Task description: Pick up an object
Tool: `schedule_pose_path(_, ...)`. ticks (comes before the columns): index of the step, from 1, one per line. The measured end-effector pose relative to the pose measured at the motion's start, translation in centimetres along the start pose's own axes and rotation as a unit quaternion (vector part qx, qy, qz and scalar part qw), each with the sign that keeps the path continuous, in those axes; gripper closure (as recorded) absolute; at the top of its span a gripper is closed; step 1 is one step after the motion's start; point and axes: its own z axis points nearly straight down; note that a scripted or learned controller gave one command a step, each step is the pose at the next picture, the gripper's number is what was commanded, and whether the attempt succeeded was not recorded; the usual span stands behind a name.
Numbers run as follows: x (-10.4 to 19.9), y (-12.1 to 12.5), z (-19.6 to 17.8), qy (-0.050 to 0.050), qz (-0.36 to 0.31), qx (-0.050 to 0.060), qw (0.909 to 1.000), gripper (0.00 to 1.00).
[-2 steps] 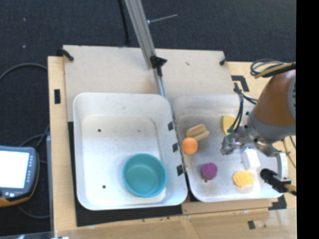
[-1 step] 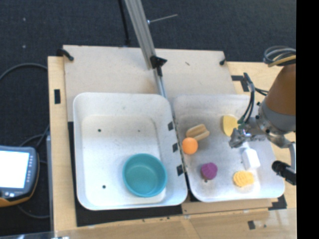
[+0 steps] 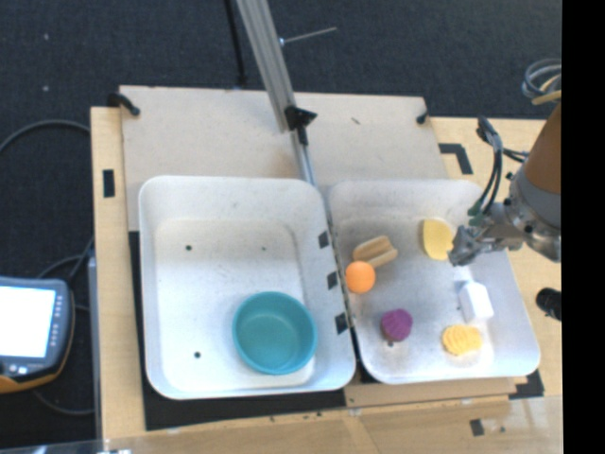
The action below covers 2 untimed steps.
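Observation:
The right bin (image 3: pixel 416 197) holds several small objects. A pale yellow piece (image 3: pixel 436 238) lies near its right side, and a tan bun-shaped piece (image 3: pixel 374 250) sits beside an orange ball (image 3: pixel 360 277). A purple lump (image 3: pixel 396 324) and a ridged yellow piece (image 3: pixel 462 340) lie toward the front. A white block (image 3: pixel 475 301) rests near the right wall. My gripper (image 3: pixel 466 247) hangs low over the bin, just right of the pale yellow piece and above the white block. I see nothing held in it.
A teal bowl (image 3: pixel 274 331) stands in the front of the left bin (image 3: pixel 189 206). A slanted metal rail (image 3: pixel 274 64) crosses the back, ending near the divide between the bins. A screen device (image 3: pixel 28 329) sits off the bench's left side.

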Motion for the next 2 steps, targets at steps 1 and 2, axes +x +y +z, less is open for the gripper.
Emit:
schedule_pose_path(1,5.0,2.3,0.7,0.001,-0.002,0.003,1.0,1.0)
schedule_pose_path(2,10.1,3.9,-0.1,0.002,-0.002,0.003,1.0,1.0)
